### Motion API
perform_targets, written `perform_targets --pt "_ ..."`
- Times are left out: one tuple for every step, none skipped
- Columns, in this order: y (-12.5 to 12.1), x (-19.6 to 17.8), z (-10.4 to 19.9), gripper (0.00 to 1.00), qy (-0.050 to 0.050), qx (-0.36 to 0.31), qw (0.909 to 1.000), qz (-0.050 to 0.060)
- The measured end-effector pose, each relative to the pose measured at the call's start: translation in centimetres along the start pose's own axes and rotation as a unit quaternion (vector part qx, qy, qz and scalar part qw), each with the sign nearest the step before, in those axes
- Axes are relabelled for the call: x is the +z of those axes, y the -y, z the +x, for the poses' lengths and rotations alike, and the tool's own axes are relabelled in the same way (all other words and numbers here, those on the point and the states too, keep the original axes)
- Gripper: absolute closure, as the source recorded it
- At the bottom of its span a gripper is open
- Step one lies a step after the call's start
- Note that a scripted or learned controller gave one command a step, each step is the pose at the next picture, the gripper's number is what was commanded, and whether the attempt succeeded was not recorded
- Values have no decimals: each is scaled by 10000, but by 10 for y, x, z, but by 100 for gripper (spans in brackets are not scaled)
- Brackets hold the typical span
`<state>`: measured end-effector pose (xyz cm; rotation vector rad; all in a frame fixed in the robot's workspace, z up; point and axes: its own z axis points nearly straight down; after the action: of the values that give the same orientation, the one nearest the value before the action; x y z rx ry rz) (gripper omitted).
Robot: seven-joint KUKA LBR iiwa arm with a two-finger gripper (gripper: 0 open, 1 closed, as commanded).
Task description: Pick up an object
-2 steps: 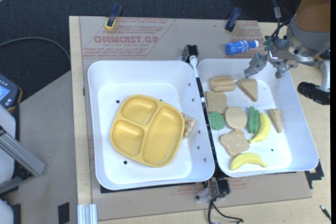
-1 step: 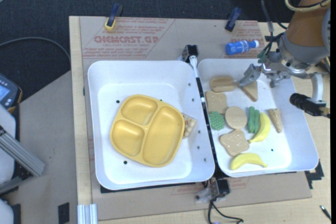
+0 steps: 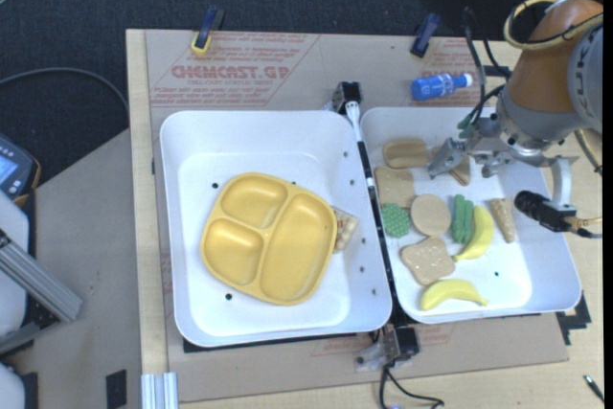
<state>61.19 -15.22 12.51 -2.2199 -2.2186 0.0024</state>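
Beside gripper [image 3: 468, 165]: curved (glossy) banana [image 3: 452, 295]

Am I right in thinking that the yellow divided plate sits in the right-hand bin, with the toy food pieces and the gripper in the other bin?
Not quite: the camera view shows the yellow divided plate in the left bin. The rest holds: the toy food pieces, such as the banana, lie in the other bin, where the gripper is.
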Motion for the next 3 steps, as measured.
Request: perform_targets --pt "0 43 1 0 -3 -4 10000 10" --pt "-1 29 0 100 5 3 10000 -18" --pt "-12 -23 -2 100 16 -5 10000 -41"
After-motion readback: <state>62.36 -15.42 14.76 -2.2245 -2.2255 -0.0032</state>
